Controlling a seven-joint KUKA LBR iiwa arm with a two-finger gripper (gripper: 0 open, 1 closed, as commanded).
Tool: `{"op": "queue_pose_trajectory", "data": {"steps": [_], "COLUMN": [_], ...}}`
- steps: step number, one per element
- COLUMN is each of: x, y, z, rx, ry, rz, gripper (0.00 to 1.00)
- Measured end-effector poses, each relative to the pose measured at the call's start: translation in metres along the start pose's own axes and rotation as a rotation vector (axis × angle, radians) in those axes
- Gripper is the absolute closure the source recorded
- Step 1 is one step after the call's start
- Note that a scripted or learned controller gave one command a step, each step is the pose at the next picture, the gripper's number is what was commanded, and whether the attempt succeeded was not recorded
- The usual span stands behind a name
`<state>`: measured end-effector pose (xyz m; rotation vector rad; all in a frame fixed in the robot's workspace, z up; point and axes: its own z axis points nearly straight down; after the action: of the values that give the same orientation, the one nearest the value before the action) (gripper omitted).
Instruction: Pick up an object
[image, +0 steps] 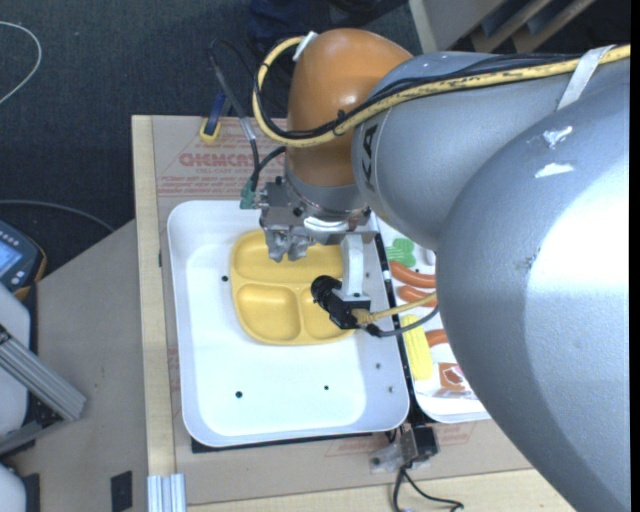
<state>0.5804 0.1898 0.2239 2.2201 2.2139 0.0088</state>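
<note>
Camera view, from the left: bare bench board runs as a brown strip along the left bin (200, 400), whose raised white rim is rounded at the corners. Inside that bin the floor is smooth, glossy plastic with a few small dark dots, and it lies open along the left wall and across the whole near half, so there is free room on those sides. The yellow divided plate (275, 305) sits in the far-right part of this bin, close to the right wall. It is matte yellow plastic with rounded corners and raised ridges that split it into compartments: one large one toward the far side and smaller ones on the near side. Its long axis runs roughly from the far side of the bin to the near side, leaning slightly right.

The gripper (287, 245) hangs over the plate's far compartment, metal-grey under the orange wrist band; whether its fingers are spread or closed cannot be told, and nothing is visibly held. A black cable fitting juts out just right of the plate. Further right, the right bin (440, 405) shows orange and yellow items, mostly hidden beneath the smooth grey arm.
</note>
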Motion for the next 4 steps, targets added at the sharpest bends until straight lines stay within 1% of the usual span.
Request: {"op": "queue_pose_trajectory", "data": {"steps": [1, 2, 3, 4], "x": [0.027, 0.035, -0.058, -0.088], "y": [-0.084, -0.014, -0.031, -0.088], "z": [-0.131, -0.059, -0.115, -0.234], "rx": [0.003, 0.009, 0.002, -0.005], "ry": [0.005, -0.001, -0.001, 0.005], "rz": [-0.009, -0.001, 0.006, -0.002], "gripper": [1.0, 1.0, 1.0, 1.0]}}
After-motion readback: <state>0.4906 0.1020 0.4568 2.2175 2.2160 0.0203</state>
